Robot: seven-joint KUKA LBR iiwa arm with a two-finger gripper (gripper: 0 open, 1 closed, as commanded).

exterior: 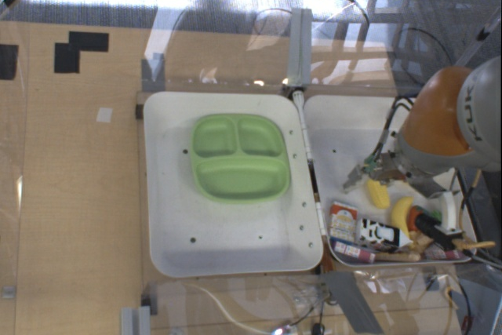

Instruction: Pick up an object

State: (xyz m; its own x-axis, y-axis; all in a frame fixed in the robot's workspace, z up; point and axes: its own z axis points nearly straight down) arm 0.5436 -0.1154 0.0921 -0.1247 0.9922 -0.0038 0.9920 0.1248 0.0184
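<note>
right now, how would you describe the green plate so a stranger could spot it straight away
Look at the two white bins side by side and take the left bin. Lying flat in its middle is the green plate, rounded at the corners and split into three compartments: two small ones at the far side, one long one nearer. It lies alone in that bin, while the small items are heaped in the right bin.

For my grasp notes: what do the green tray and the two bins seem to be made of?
Green tray: likely moulded plastic, matte to satin; even colour, rounded rims, three pressed compartments. Left bin and right bin: probably white plastic, smooth with a soft sheen; rounded corners, small dark holes in the floors. Painted metal cannot be ruled out.
</note>
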